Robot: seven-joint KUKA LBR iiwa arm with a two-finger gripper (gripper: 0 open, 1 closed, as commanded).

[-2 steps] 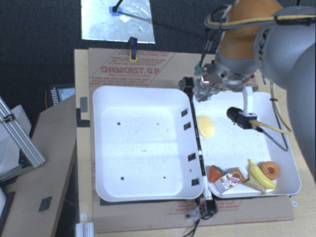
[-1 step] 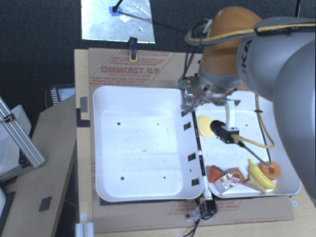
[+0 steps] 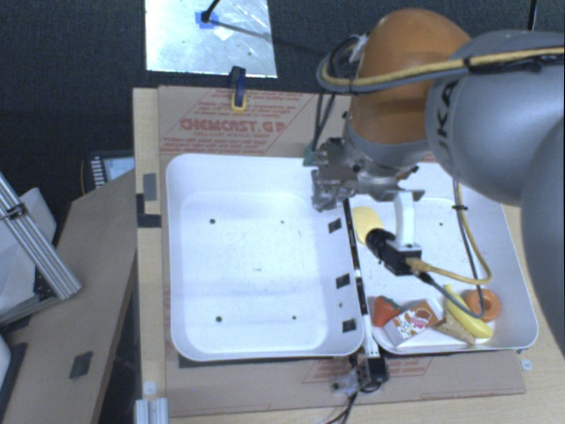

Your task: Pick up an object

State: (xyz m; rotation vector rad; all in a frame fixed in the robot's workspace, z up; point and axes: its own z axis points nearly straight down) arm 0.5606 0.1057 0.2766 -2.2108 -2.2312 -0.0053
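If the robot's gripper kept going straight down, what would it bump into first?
Most likely the left bin, right at its wall beside the right bin. The gripper points down there, with no object seen under it. The yellow object lies off to the side. Depth is unclear.

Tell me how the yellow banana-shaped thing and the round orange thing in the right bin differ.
The yellow banana-shaped thing is long and slightly curved; the round orange thing is compact and ball-like. The yellow one lies nearer the bin's front edge, while the orange one sits just behind it. Both lie close together in the front right corner of the right bin.
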